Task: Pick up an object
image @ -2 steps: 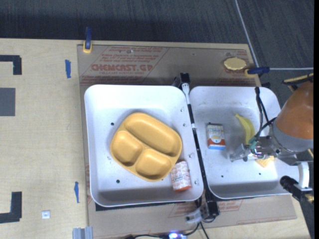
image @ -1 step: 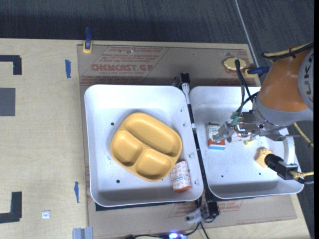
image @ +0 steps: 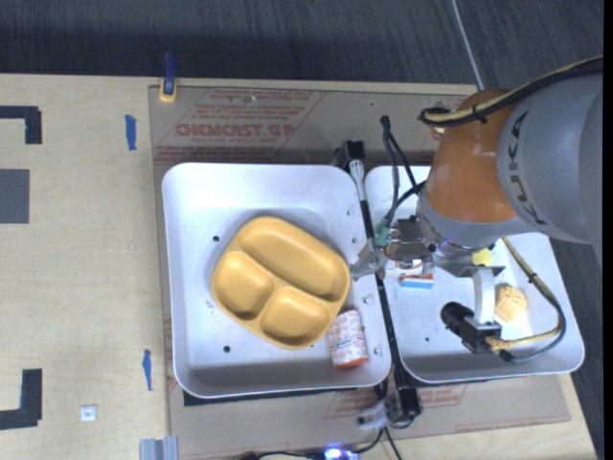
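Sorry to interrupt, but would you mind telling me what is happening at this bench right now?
A grey KUKA arm with an orange band reaches in over the right white bin, trying to pick up an object. Its gripper sits low near the divide between the bins, beside a small red, white and blue item. A pale yellow ridged object lies further right. The left white bin holds a yellow three-compartment plastic tray and a small orange-labelled bottle.

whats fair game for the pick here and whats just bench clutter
Candidates for the pick:
yellow divided tray, left bin
small orange-capped bottle, left bin
yellow corn-like item, right bin

Just lying about:
blue clip
blue tape marks
black cables
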Robot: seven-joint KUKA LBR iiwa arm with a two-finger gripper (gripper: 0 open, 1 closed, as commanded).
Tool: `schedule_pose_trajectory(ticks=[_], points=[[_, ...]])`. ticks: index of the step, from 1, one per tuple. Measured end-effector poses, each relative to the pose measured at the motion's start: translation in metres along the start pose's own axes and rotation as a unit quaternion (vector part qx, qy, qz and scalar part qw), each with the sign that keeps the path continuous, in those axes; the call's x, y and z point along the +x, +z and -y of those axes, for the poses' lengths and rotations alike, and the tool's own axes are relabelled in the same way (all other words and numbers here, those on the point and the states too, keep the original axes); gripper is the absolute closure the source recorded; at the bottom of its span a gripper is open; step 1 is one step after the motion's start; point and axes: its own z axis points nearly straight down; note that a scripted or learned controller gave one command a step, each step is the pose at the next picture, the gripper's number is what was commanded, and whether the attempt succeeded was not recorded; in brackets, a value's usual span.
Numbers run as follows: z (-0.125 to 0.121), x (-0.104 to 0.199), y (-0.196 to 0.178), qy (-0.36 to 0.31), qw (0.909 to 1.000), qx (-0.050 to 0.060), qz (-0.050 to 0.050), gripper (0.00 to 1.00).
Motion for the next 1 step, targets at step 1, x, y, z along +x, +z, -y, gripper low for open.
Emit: schedule_pose_trajectory(ticks=[1], points=[[0.0368, 0.0652, -0.0249, 0.000, 1.0000, 0.001, 0.000, 1.00]])
